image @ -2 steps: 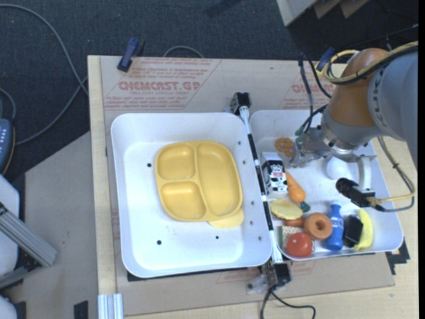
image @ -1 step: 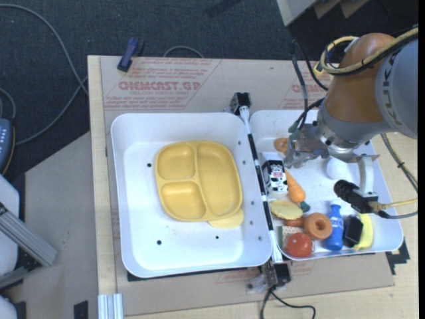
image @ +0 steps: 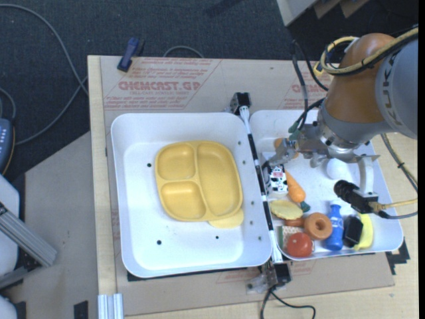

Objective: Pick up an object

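The right bin (image: 392,234) holds several small items. Along its left side lie a white block with dark marks (image: 277,178), an orange carrot (image: 296,191) and a pale yellow slice (image: 287,209). In the front are a brown donut (image: 318,226), a red tomato (image: 299,244), a blue bottle (image: 335,226) and a yellow banana (image: 366,233). My gripper (image: 284,153) hangs low over the bin's upper left part, just above the white block. The wrist hides whatever lies beneath it.
The left bin (image: 133,178) holds a yellow divided plate (image: 198,180). A central divider rail (image: 255,171) separates the bins. A black cable plug (image: 350,194) hangs over the right bin. A blue clip (image: 129,53) lies on the board at the back left.
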Tool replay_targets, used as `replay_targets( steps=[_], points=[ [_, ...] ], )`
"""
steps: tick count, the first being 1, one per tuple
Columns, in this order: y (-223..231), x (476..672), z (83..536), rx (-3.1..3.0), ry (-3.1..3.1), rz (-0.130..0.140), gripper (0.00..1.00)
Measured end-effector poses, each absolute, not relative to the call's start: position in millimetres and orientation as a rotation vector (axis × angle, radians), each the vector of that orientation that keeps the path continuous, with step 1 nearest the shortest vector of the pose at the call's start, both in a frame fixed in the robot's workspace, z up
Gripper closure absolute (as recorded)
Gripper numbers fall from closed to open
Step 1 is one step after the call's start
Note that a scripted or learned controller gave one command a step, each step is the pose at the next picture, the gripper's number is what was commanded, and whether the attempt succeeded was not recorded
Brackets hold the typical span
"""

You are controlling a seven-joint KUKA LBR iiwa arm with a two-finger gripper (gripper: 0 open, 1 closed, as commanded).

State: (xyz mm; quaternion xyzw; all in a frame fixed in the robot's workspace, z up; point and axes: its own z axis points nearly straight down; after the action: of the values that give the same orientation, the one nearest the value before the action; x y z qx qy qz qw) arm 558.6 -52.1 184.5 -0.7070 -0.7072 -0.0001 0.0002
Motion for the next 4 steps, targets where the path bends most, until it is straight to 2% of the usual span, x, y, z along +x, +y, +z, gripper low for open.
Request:
replay_targets(
  steps=[1, 2, 3, 4],
  points=[
    [-97.9, 522.6, 104.0, -2.228, -2.230, -0.021, 0.00],
    [-96.1, 541.4, 98.8, -2.229, -2.229, -0.021, 0.00],
    [-99.2, 512.1, 97.4, -2.233, -2.235, -0.026, 0.00],
    [-97.6, 520.3, 84.3, -2.222, -2.222, -0.001, 0.00]
  ],
)
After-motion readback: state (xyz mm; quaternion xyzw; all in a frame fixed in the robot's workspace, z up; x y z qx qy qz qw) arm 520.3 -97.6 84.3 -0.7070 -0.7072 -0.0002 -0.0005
